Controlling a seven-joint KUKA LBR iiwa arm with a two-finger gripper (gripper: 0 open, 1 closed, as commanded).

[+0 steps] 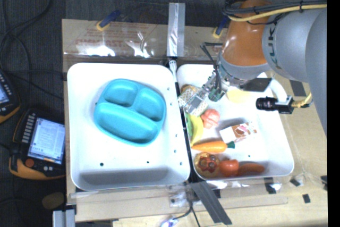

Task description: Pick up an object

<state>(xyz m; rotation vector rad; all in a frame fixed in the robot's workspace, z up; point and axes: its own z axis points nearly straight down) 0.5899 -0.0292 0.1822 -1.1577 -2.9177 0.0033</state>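
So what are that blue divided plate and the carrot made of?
The blue plate looks like moulded plastic: even colour, soft sheen, rounded compartments. The carrot seems a plastic toy, smooth and uniformly orange, though that's a guess.

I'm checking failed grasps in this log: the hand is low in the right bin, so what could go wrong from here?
The hand hangs over tightly packed toys: the peach, banana and carrot touch, so closing may nudge a neighbour or catch two. It also sits near the divider wall between the bins, which it could clip.

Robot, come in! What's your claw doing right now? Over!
Gripper low over right bin, far end. Nothing seen held. Peach toy and carrot crowd just below.
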